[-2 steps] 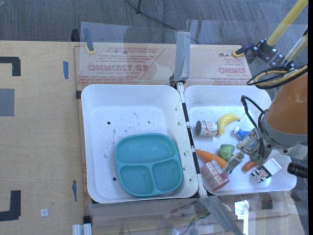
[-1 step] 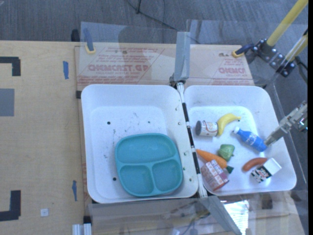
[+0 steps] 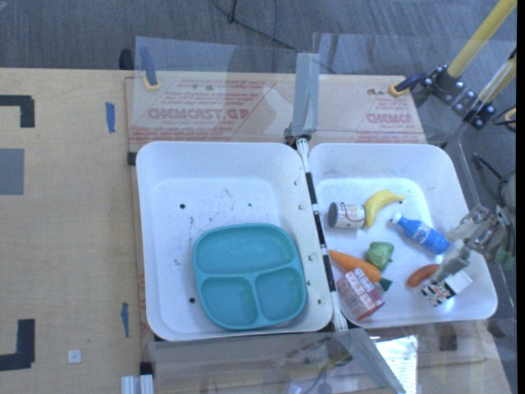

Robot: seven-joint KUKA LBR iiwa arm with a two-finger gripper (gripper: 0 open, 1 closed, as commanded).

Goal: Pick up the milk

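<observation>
Even, fairly bright overhead light with a cool cast. The white bins [image 3: 164, 187] look washed out, their rims nearly blown. Shadows are soft and short. At about five o'clock a clear sheet [image 3: 394, 355] gives a pale glare. The picture is slightly soft throughout, grainy, most blurred at three o'clock by the arm [image 3: 492, 236].

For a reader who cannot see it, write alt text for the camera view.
A gripper hangs over the right bin, beside a milk carton, carrot, can, banana and blue bottle. The left bin holds a teal divided plate.
</observation>
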